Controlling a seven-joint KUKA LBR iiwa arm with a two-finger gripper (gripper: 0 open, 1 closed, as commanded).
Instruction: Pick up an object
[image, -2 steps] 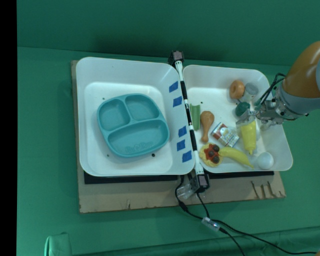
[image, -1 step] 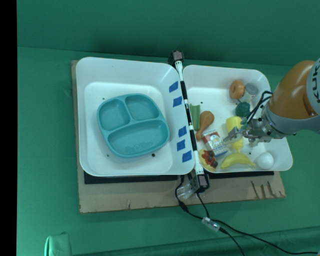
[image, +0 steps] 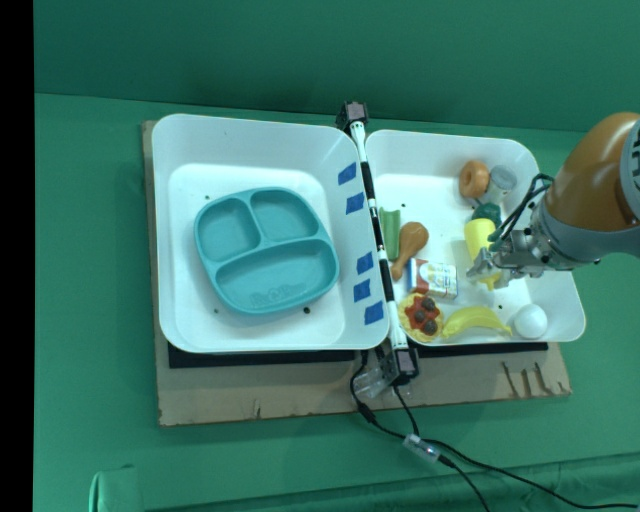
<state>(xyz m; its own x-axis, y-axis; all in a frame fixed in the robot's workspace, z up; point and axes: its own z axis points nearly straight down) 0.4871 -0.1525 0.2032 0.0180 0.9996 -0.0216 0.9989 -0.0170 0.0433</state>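
Several toys crowd the right bin (image: 560, 318), and the pincer (image: 492, 266) hangs low over the yellow cup (image: 479, 236) near its far side; whether it is apart or together I cannot tell. A good pick likely means dropping straight down, clear of the banana (image: 476, 320) and egg (image: 529, 321).

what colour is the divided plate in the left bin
Teal, seen clearly in the camera view: the divided plate.

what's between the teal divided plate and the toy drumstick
In the camera view, the two bins' adjoining white rims with blue tape squares, then a green stick-shaped toy just left of the drumstick; plate.
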